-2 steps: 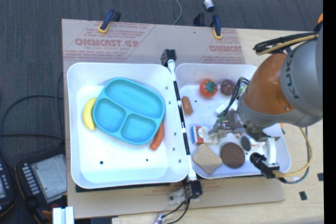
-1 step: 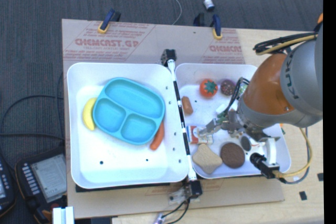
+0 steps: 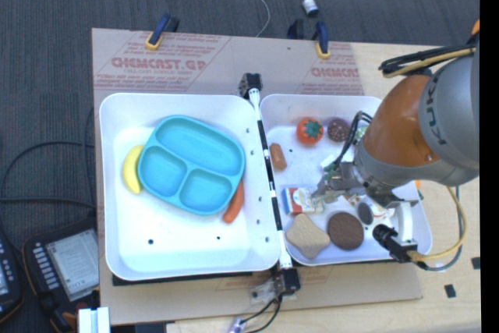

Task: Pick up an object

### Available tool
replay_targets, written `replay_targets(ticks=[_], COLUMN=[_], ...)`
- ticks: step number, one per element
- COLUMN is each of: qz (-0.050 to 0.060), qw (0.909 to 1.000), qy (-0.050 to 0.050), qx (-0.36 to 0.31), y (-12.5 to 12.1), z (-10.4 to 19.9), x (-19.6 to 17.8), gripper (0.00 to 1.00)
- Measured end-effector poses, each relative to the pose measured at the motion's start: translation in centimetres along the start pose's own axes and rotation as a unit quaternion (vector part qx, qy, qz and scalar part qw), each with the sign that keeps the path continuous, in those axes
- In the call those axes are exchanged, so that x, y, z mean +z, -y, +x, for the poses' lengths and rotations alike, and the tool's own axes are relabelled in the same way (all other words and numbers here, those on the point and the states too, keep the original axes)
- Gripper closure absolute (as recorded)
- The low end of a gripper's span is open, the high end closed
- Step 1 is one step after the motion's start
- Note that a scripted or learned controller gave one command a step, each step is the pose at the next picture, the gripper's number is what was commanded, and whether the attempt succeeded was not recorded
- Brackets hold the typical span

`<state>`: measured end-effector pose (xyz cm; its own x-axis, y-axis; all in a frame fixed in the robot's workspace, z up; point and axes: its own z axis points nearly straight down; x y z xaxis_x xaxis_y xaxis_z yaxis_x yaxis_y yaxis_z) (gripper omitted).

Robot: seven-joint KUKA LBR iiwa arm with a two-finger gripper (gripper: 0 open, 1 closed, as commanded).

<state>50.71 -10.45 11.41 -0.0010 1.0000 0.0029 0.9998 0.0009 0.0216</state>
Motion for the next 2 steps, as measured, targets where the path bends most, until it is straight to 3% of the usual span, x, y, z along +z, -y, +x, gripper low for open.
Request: replay_targets(ticks=[1,2], qz=[0.001,0.001], qw=[1.0000,1.0000], qy=[0.000,0.000], qx=[0.000,0.000], y=[0.04,-0.01], z=[0.01,0.04], x=[0.07,-0.87], gripper=[0.00,1.00])
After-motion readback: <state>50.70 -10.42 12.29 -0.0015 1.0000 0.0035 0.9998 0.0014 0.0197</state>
